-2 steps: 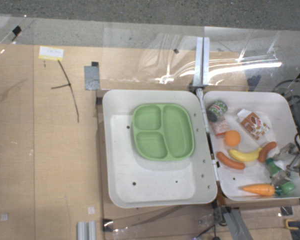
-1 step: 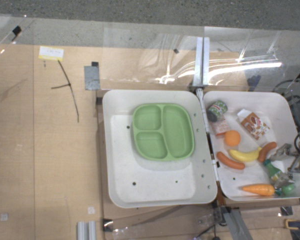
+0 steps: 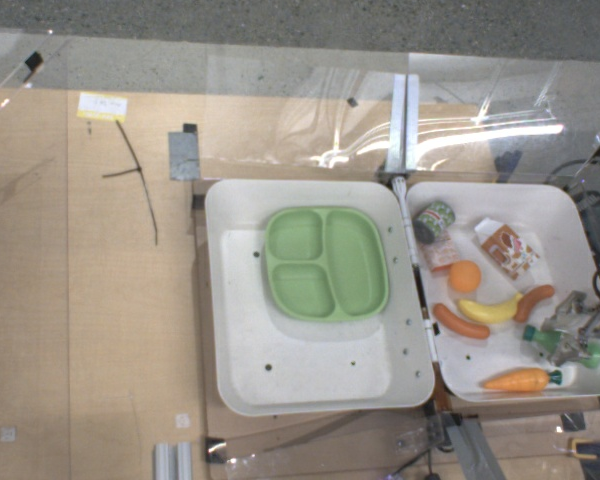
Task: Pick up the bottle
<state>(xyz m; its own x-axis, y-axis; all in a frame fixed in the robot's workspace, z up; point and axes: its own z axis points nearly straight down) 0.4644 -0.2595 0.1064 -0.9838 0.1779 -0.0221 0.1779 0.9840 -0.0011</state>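
Note:
The bottle point(image 3: 542, 337) is green and lies on its side near the front right corner of the right bin point(image 3: 570, 200). My gripper point(image 3: 581, 330) is low over the bottle's right part, coming in from the right edge of the view. Its metal parts overlap the bottle, so the bottle's right half is partly hidden. Whether the bottle is gripped does not show.
Close around the bottle lie an orange carrot point(image 3: 518, 379), a banana point(image 3: 488, 311), two sausages point(image 3: 460, 322) point(image 3: 536, 301), an orange point(image 3: 465, 276), a carton point(image 3: 507, 249) and a can point(image 3: 435, 219). The left bin point(image 3: 230, 368) holds a green divided plate point(image 3: 327, 264).

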